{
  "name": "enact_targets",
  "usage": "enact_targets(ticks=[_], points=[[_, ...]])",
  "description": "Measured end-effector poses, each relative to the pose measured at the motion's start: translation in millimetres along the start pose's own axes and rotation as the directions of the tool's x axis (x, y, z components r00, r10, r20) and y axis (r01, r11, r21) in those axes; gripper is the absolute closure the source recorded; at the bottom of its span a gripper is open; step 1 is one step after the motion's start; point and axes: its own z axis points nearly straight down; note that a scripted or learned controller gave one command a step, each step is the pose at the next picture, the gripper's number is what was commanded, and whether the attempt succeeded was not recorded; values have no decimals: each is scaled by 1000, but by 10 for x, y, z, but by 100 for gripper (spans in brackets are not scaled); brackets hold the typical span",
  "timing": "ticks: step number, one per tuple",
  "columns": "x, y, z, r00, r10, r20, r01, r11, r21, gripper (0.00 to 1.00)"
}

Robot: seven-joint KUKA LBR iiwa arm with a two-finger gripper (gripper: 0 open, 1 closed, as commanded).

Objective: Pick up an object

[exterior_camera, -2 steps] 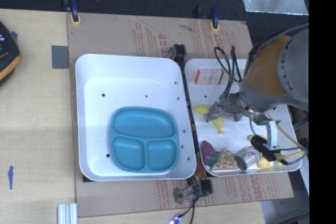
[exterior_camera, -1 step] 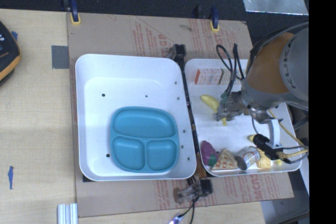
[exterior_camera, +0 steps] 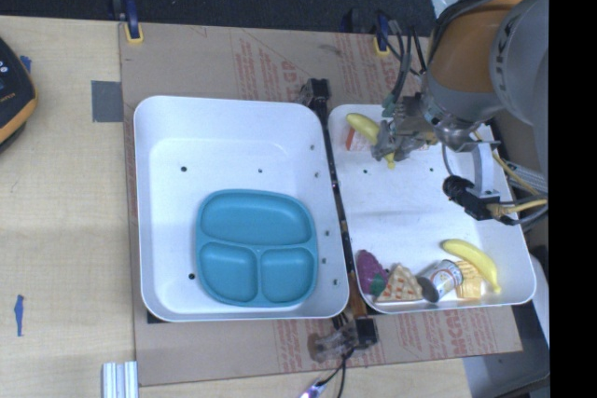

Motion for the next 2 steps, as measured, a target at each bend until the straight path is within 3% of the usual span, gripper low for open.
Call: enact_targets(ticks=[1, 2], points=[[412, -196, -328, 1000, -1, 0, 1, 1000, 2, 100], [828, -432, -227, 1000, -2, 1, 2, 1000, 5, 100]])
